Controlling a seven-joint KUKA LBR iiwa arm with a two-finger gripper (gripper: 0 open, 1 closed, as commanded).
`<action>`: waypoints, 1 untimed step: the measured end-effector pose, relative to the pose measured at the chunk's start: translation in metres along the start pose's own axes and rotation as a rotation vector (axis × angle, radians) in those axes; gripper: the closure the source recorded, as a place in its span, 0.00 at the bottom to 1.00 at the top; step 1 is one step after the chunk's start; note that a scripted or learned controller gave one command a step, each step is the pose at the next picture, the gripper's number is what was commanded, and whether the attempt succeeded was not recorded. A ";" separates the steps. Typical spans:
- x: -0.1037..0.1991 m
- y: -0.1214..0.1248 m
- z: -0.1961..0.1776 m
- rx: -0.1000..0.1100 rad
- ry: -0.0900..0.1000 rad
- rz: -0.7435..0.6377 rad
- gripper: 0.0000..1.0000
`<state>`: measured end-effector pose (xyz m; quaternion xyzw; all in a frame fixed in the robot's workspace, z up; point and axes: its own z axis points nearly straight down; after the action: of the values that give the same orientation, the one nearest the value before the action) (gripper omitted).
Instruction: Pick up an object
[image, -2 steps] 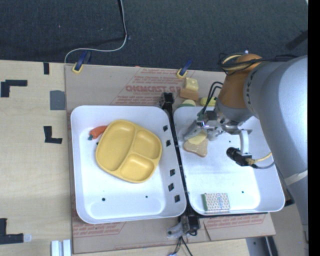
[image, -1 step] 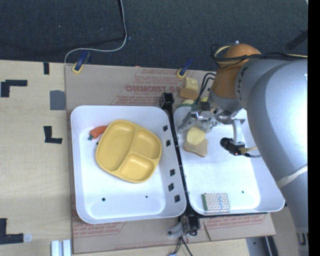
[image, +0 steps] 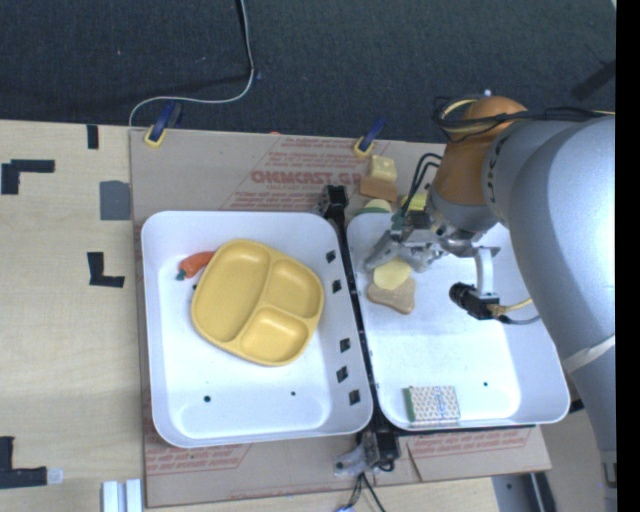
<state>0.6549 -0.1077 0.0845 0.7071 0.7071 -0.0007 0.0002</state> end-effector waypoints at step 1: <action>-0.007 -0.022 -0.001 -0.001 0.000 -0.001 0.00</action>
<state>0.6326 -0.1146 0.0852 0.7069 0.7073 -0.0004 0.0004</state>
